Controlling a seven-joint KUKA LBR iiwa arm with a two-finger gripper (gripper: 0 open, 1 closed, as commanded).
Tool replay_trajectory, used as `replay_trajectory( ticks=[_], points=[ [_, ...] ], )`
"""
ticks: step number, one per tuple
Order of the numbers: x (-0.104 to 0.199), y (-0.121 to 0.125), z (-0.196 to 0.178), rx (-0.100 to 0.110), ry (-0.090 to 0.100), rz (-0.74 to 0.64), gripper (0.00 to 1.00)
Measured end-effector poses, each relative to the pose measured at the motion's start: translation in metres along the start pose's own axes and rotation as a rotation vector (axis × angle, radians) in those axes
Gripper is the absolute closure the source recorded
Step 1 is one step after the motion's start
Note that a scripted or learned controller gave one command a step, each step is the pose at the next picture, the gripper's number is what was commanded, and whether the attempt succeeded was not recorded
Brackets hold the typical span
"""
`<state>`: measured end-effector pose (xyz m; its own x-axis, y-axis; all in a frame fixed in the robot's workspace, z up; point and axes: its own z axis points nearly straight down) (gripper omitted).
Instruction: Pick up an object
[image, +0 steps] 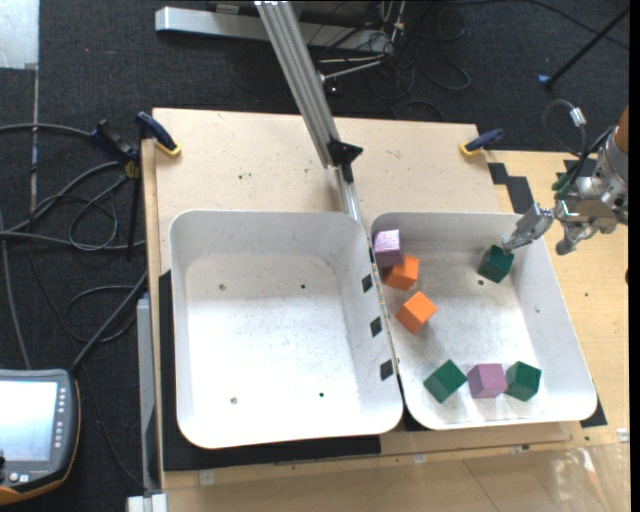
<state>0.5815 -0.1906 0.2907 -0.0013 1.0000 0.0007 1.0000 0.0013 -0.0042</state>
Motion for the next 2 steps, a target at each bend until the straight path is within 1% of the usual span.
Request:
replay_trajectory(
  ticks=[1, 2],
  points=[
    [0.000, 0.001, -0.003, -0.005, -0.001, -0.001, 0.00],
    [0.001, 0.002, 0.062, 0.002, 0.000, 0.002, 0.00]
  ],
)
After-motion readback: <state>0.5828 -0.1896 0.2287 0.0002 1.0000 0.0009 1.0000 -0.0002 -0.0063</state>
